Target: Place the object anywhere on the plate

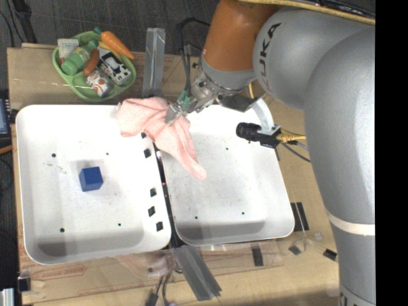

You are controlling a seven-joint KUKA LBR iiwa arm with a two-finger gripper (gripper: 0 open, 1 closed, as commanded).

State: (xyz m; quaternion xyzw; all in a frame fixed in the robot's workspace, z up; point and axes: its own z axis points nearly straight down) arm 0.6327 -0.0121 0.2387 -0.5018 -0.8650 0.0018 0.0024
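Camera view: The pink cloth [167, 131] drapes across the divide between both bins, long axis running from upper left to lower right. The gripper [176, 109] pinches its middle, jaws closed on the fabric. The wooden table [38, 65] carries the left bin [38, 171], holding a blue cube [91, 178], and the right bin [255, 196]. A green bowl [71, 83] of toy food sits behind the left bin.

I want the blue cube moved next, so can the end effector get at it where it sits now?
Probably yes. The blue cube sits alone on the left bin's floor, open from above. The end effector is over the pink cloth at the divider.
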